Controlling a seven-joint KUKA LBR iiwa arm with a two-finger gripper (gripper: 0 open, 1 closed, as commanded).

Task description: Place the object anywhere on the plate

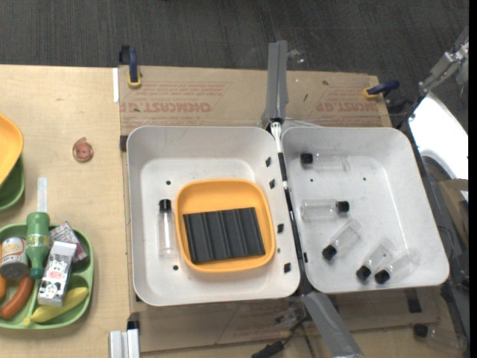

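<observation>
An orange plate (pixel 223 188) lies in the left bin (pixel 141 162). A black ribbed slab (pixel 223 234) rests flat on the plate and covers most of its floor. A clear vial with a black cap (pixel 165 227) lies on the bin floor just left of the plate, cap toward the far side. In the right bin (pixel 402 162) several more clear black-capped vials lie scattered: one at the far left (pixel 326 160), one in the middle (pixel 326 210), one below it (pixel 339 242) and a pair near the front right (pixel 378 265).
A green plate of toy food (pixel 78 304) and an orange bowl (pixel 7 151) sit on the wooden table at the left. A small pink disc (pixel 83 151) lies nearby. Clamps (pixel 131 67) (pixel 380 89) hold the cardboard under the bins. White and grey machine parts (pixel 440 133) stand at the right edge.
</observation>
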